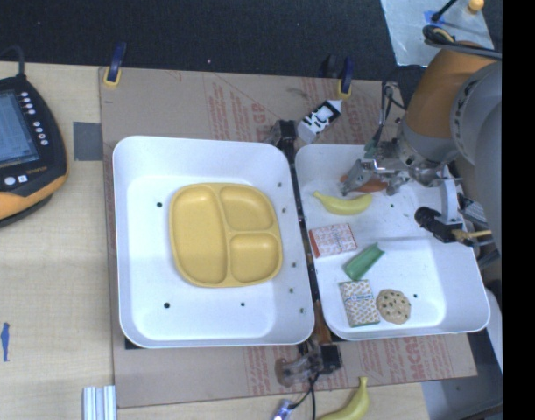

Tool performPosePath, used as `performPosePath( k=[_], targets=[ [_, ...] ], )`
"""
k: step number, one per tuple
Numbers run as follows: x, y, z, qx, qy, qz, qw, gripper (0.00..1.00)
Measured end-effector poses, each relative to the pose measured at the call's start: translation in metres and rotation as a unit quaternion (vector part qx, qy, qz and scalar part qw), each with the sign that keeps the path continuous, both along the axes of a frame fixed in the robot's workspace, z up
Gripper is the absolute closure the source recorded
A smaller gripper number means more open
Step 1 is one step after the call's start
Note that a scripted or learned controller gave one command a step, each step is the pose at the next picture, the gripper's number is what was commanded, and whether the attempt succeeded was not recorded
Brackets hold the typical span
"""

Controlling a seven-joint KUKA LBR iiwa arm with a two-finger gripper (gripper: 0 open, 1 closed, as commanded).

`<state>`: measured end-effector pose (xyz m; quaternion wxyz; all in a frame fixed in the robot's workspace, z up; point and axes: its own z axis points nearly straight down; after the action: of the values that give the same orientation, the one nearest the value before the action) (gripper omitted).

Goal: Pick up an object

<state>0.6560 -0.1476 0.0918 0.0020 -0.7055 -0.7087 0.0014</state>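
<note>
The right bin (442,322) holds a yellow banana (342,203) near its back left, a pink-and-white packet (332,239), a green block (362,261), a small printed packet (358,303) and a round cookie (393,305). My gripper (365,178) hangs low over the back of this bin, just behind and to the right of the banana. Its tips look close to the banana's right end, and nothing is seen lifted between them. The grey arm with its orange band (442,77) comes in from the right.
The left bin (144,322) holds a yellow divided plate (225,234). A teach pendant (17,151) lies on the bench at the far left. A second banana (350,403) lies outside the bins at the front. A black-and-white object (318,119) sits behind the bins.
</note>
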Motion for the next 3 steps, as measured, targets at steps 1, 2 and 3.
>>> performPosePath(
  k=[1,2,3],
  targets=[
    [0.000,0.002,0.000,0.0000,0.000,0.000,1.0000,0.00],
    [0.000,0.006,0.000,0.0002,0.001,0.000,1.0000,0.00],
    [0.000,0.027,0.000,0.0002,0.001,0.000,1.0000,0.00]
  ],
)
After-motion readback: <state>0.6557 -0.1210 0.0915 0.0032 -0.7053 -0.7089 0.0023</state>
